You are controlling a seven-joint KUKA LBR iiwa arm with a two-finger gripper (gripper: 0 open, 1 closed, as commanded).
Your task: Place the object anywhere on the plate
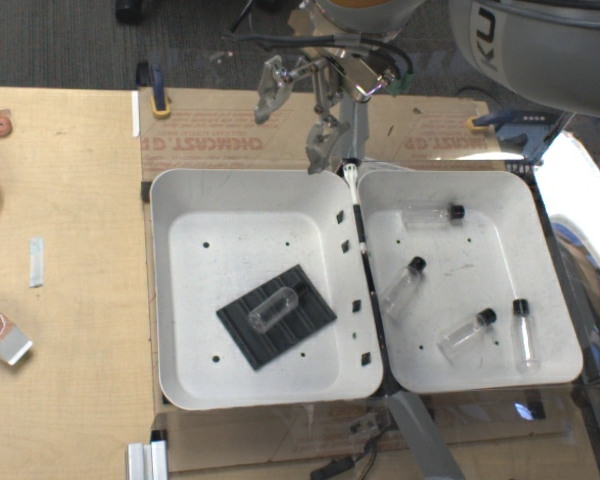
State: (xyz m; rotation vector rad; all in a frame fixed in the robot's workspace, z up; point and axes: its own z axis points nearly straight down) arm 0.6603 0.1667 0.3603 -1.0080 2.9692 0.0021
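Even, bright overhead light; glare whitens the right bin (540, 228) rim, perhaps from the right; focus stays sharp.

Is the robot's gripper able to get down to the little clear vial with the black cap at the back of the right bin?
Probably yes. The gripper hangs above the bins' far edge, and that clear vial with the black cap lies alone on the shallow white right bin's floor, nothing covering it.

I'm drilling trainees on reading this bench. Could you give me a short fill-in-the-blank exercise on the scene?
1. The black plate lies in the ___ bin.
2. One clear vial rests on the ___.
3. The right bin holds ___ vials with black caps.
4. The gripper hangs above the bins' ___ edge.

Missing words: left; plate; four; far
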